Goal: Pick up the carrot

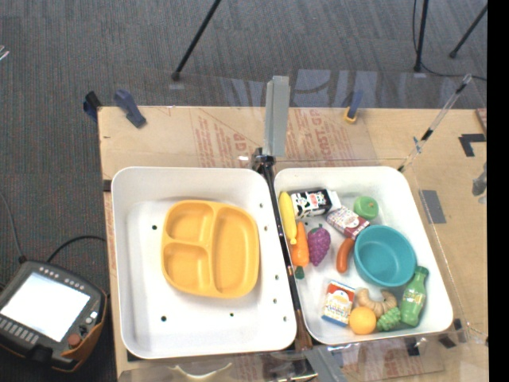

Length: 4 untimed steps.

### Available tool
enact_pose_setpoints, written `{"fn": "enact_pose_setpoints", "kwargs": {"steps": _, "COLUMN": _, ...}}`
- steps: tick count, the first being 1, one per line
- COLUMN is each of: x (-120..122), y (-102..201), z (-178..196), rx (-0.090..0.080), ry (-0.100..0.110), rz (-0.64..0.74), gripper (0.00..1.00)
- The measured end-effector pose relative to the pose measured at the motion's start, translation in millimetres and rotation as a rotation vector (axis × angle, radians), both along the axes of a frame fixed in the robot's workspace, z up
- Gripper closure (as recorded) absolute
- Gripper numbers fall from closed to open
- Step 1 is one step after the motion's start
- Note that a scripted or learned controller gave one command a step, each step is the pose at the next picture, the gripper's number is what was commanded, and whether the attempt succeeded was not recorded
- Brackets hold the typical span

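The carrot (299,249), likely light, stiff, slick plastic, lies against the right bin's (398,177) left wall, best pinched mid-body; gripper state I cannot tell.

i count two white bins: the left bin (127,213) carries one yellow divided plate (211,247), the right bin (398,183) the remainder. in the right bin i log one carrot (299,247), one banana (286,211), one grape bunch (318,244), one sausage (344,255), one orange (362,321), one teal bowl (385,255) and one green bottle (413,295). cartons come to three: one milk carton (310,203), one pink box (347,222), one juice box (339,302).
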<state>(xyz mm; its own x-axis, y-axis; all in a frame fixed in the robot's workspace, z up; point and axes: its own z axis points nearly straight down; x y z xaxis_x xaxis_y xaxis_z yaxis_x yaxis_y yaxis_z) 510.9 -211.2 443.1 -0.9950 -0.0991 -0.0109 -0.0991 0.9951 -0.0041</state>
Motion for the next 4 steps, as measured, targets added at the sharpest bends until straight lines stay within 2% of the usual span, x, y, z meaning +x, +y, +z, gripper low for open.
{"fn": "enact_pose_setpoints", "kwargs": {"steps": 1, "x": -11.5, "y": 1.6, "z": -130.5, "rx": 0.009, "ry": 0.022, "rz": 0.119, "gripper": 1.0}}
{"fn": "enact_pose_setpoints", "kwargs": {"steps": 2, "x": -16.5, "y": 114.7, "z": -250.8, "rx": 0.01, "ry": 0.024, "rz": 0.169, "gripper": 1.0}}
{"fn": "enact_pose_setpoints", "kwargs": {"steps": 3, "x": -19.5, "y": 61.0, "z": -133.9, "rx": 0.001, "ry": 0.006, "rz": 0.232, "gripper": 1.0}}
{"fn": "enact_pose_setpoints", "kwargs": {"steps": 4, "x": -16.5, "y": -2.2, "z": -14.6, "rx": -0.002, "ry": 0.005, "rz": 0.359, "gripper": 1.0}}
